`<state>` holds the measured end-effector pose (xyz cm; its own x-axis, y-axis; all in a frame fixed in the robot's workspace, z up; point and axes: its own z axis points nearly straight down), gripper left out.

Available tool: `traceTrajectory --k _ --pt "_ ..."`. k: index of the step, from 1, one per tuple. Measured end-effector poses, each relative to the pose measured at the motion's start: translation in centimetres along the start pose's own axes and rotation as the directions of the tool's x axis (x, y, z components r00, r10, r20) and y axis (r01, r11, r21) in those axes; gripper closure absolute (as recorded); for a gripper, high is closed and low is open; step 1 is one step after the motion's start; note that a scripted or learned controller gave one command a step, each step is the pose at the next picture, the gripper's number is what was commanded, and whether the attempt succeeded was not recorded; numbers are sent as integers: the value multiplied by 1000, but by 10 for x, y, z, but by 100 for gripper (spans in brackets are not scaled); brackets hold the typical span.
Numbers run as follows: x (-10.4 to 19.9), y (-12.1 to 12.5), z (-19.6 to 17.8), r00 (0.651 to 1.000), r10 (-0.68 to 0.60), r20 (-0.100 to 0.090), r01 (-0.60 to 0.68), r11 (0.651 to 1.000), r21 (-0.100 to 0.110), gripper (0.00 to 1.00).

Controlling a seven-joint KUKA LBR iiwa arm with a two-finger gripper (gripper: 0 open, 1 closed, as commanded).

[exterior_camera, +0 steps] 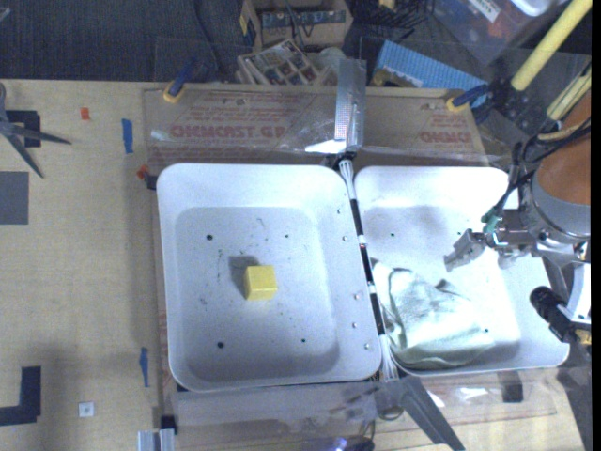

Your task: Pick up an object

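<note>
Reaching in from the right, wrist angled leftward, end effector [462, 249] hanging low with nothing visible between its fingers.

one fixed camera looks down at a slant on both bins [178, 252], the arm [563, 195] entering from the right.

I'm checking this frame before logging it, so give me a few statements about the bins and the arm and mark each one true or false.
1. A yellow block lies in the left bin. True.
2. A pale crumpled cloth lies in the right bin. True.
3. The gripper is over the left bin. False: it is over the right bin, above the cloth.
4. The yellow block lies on the cloth. False: they are in separate bins.
5. The arm reaches in from the view's right. True.
</note>
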<state>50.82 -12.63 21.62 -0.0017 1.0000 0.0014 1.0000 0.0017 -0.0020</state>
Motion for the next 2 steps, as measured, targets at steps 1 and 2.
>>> traceTrajectory --k 1,2 --pt "-3 -29 110 998 -60 1 60 998 -2 0" --pt "-5 -29 100 998 -55 3 55 998 -6 100"
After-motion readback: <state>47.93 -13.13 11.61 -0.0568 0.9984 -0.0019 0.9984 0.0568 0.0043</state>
